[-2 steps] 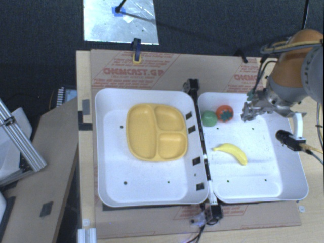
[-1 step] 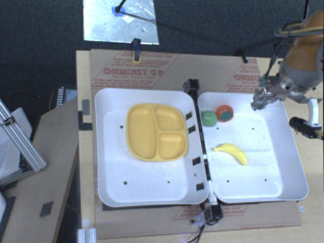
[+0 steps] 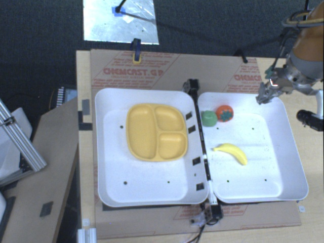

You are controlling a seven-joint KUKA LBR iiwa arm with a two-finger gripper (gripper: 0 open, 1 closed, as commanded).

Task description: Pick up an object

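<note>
While the claw (image 3: 263,97) hangs over the right bin's (image 3: 283,186) far right corner, its grip state cannot be told. A red-orange tomato (image 3: 225,113) and green object (image 3: 208,118) sit by that bin's far left corner, a banana (image 3: 231,152) mid-bin. The left bin (image 3: 111,186) holds a yellow tray (image 3: 156,132).

1. Two white bins side by side: left bin (image 3: 111,186), right bin (image 3: 283,181).
2. In left bin: yellow divided tray (image 3: 156,132), three compartments.
3. In right bin: green object (image 3: 209,118) touching orange-red ball (image 3: 225,113) near far left corner; banana (image 3: 231,152) mid-bin, apart from both.
4. Gripper (image 3: 264,96) over right bin's far right corner, holding nothing visible.
</note>
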